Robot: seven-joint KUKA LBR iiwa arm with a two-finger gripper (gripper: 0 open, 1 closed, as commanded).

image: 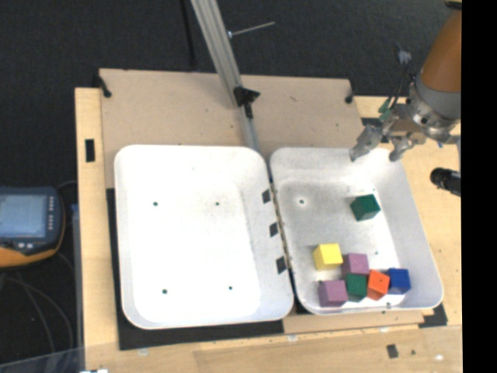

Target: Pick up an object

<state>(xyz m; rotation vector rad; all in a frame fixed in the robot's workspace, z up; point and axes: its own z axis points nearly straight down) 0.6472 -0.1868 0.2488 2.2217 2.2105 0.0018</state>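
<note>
Jaws: standing spread apart, two fingers splayed downward, gripping nothing.
Gripper (378,148): mine, hanging over the far rim of the right bin (311,162), near its upper right corner.
Fingers (362,146): pointing down toward the bin's rim, one on each side of my centre; whether they are touching the rim, I cannot tell.
Arm (443,61): reaching in from the right, orange band showing above the grey wrist.
Green cube (364,207): lying alone on the bin floor, nearest to me, below my jaws and apart from the other blocks.
Yellow cube (328,255): sitting toward the near side of the same bin, at the left of the cluster.
Purple cubes: one (356,263) just beside the yellow cube, another (332,291) nearer the front rim.
Second green cube (356,285): sitting between the front purple cube and the orange cube (377,284).
Blue cube (398,279): resting at the right end of the cluster, just beside the orange one.
Left bin (194,158): lying beside the right bin, the two rims meeting along the middle.
Bench (89,208): carrying both bins.
Metal strut (220,45): slanting up from behind the bins.
Handheld screen unit (29,217): lying off the bench's left edge.
</note>
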